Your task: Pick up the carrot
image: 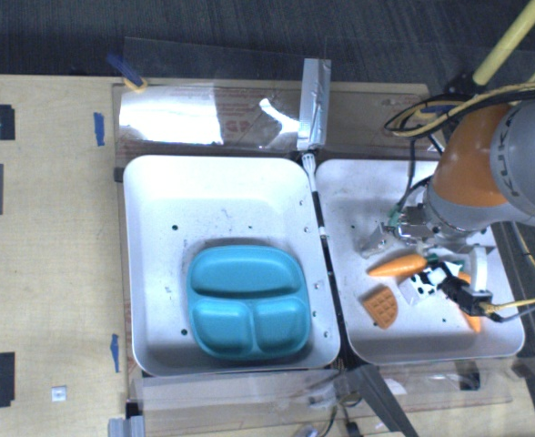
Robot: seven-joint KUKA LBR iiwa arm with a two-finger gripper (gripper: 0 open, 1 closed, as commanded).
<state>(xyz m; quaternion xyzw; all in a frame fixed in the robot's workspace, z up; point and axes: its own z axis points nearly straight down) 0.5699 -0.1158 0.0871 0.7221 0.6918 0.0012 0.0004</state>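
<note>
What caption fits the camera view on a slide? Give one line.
The arm's hand hovers over the carrot in the right bin, beside a waffle-like orange piece; a blue divided tray sits in the left bin.

Two bins side by side on the bench [40, 271]. In the left bin [158, 189]: divided tray [247, 300], toward the near wall. In the right bin [349, 189]: carrot [395, 265] near the centre; waffle piece [381, 307] just in front of it; gripper [419, 244] directly above the carrot; arm [486, 167] entering from the right.
</note>
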